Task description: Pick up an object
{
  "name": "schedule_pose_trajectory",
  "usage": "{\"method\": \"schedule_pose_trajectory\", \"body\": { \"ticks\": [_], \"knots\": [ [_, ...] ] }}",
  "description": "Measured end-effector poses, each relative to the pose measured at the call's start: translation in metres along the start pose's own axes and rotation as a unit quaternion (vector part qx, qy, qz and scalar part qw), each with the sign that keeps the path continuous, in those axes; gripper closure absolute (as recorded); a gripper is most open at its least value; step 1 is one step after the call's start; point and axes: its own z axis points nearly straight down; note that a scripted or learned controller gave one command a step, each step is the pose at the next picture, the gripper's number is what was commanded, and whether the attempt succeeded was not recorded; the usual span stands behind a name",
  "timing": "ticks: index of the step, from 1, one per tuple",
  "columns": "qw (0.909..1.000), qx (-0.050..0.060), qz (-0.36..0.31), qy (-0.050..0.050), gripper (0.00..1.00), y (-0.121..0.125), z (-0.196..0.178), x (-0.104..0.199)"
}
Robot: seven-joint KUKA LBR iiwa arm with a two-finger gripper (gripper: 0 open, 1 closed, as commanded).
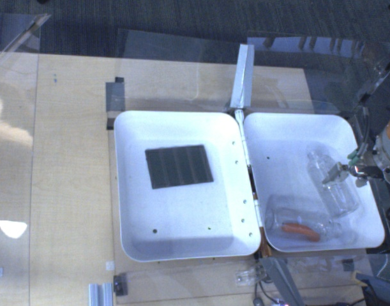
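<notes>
The gripper [345, 171] is seen over the right bin [290, 127] beside a clear plastic bottle [332, 183]; its opening cannot be told.

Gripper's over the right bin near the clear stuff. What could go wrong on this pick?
1. The gripper sits at the clear plastic bottle, which is hard to see against the white right bin; a grasp could slip or miss.
2. The orange piece lies under another clear item close by, so a descent might nudge both.
</notes>
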Motion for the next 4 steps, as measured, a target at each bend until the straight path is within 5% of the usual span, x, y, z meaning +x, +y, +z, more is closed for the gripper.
{"method": "schedule_pose_trajectory", "body": {
  "ticks": [1,2,4],
  "knots": [
    [0.9998,-0.002,-0.022,0.0,0.0,0.026,0.097,-0.008],
    [0.9996,-0.006,-0.029,-0.002,0.0,0.082,0.103,-0.009],
    [0.9937,-0.007,-0.112,-0.002,0.0,0.041,0.101,-0.009]
  ]
}}
